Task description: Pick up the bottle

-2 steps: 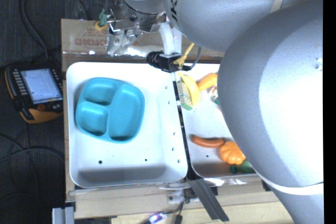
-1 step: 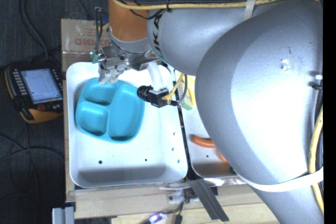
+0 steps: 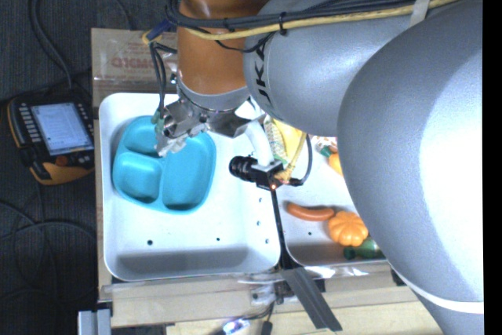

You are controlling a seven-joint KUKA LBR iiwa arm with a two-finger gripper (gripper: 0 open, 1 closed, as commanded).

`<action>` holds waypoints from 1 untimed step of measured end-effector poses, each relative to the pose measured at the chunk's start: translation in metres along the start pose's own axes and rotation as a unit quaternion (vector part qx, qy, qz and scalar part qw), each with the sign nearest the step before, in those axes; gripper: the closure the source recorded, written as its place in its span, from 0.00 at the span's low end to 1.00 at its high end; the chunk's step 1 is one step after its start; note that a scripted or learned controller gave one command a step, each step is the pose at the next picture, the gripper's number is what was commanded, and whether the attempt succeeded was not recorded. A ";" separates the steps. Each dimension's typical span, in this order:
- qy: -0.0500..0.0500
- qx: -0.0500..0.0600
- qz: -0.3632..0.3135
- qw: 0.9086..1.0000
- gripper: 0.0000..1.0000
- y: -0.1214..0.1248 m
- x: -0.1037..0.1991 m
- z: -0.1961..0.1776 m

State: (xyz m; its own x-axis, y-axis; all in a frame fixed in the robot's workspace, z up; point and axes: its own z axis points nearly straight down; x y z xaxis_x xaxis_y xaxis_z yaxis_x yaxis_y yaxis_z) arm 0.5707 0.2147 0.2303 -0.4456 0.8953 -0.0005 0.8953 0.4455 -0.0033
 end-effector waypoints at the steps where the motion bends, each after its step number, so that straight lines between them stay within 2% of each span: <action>1: 0.000 0.000 0.000 1.000 0.00 0.000 0.000 0.000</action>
State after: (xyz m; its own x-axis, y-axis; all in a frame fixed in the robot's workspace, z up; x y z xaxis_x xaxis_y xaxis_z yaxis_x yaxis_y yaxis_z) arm 0.5705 0.2150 0.2302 -0.4461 0.8950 0.0004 0.8950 0.4461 -0.0034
